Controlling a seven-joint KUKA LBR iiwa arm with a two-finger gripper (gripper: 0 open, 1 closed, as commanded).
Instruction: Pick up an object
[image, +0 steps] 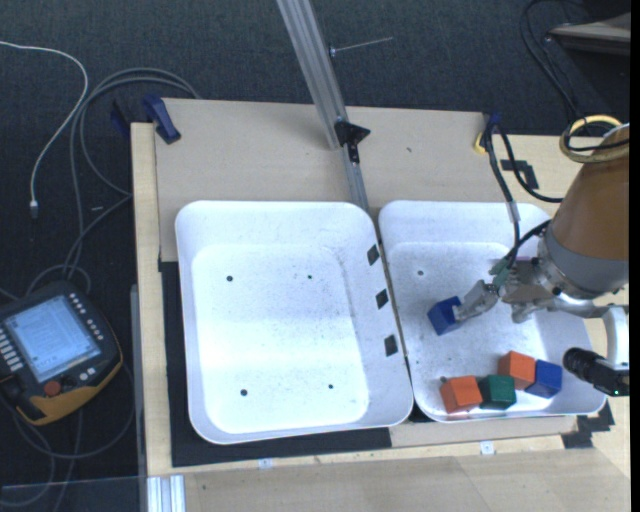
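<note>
Blue block (444, 316) is sitting in the right bin (432, 242), near its middle-left, right at the tip of the gripper (470, 307), which is reaching in from the right; fingers look closed against the block's right side, but can't tell whether it is truly clamped between them. Along the bin's near edge, an orange block (461, 393), green block (498, 391), second orange block (520, 367) and small blue block (547, 378) are clustering. Left bin (200, 230) is lying beside it on the tan bench (240, 150). Teach pendant (50, 350) is resting on dark carpet at left.
</note>
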